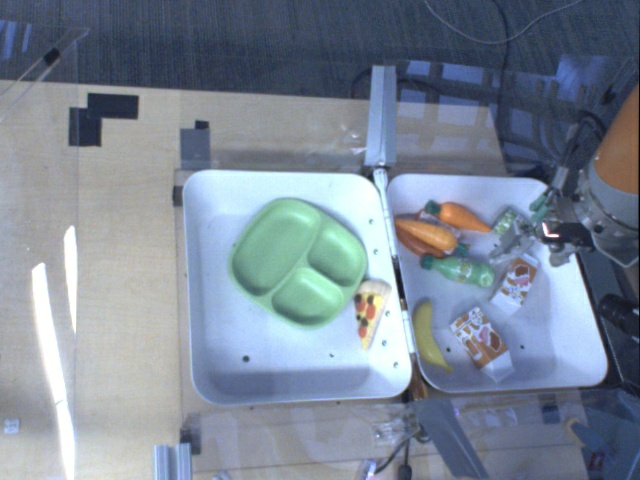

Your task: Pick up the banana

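A pale wooden bench (110,298) is carrying two shallow white bins side by side. The left bin (215,368) is sitting near the middle of the bench, and the right bin (570,353) is lying just beside it, their inner walls nearly touching. A grey metal post (382,118) is standing at the far end of the seam between them. Black tape marks (98,116) are lying on the far left of the bench.

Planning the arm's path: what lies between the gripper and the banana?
In the camera view, the green bottle and a small printed carton lie between the gripper at the right bin's upper right and the banana near its lower left.
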`<state>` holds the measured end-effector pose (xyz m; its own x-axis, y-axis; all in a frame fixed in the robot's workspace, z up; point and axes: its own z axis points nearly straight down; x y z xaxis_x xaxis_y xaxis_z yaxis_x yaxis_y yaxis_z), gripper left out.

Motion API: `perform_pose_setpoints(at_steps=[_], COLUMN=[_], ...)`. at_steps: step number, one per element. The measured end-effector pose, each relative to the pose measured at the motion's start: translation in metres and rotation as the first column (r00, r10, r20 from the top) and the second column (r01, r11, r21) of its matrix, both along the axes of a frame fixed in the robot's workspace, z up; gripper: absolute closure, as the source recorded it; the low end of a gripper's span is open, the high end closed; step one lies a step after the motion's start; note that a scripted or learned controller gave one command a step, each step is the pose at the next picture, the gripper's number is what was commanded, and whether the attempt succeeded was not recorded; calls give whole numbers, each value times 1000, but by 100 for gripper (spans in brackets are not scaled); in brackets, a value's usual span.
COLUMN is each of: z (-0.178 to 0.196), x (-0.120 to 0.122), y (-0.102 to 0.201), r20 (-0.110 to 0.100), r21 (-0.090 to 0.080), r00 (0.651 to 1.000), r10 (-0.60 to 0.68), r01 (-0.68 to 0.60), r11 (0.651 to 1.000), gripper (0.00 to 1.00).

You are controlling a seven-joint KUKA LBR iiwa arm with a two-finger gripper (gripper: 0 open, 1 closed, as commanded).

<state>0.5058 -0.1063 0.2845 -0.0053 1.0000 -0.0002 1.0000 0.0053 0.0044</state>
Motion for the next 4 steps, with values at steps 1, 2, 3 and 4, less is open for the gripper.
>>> perform_pose_setpoints(at_steps=[1,2,3,4], z=[-35,-101,-100,-99], x=[-18,-19,-18,-15], y=[72,160,109,158], r20=[0,-2,0,1], r21=[0,0,-1,-1], r00=[994,930,924,902], r10=[106,367,382,432], r01=[-106,-367,-382,-432], r11=[994,930,924,902], gripper=[0,0,0,0])
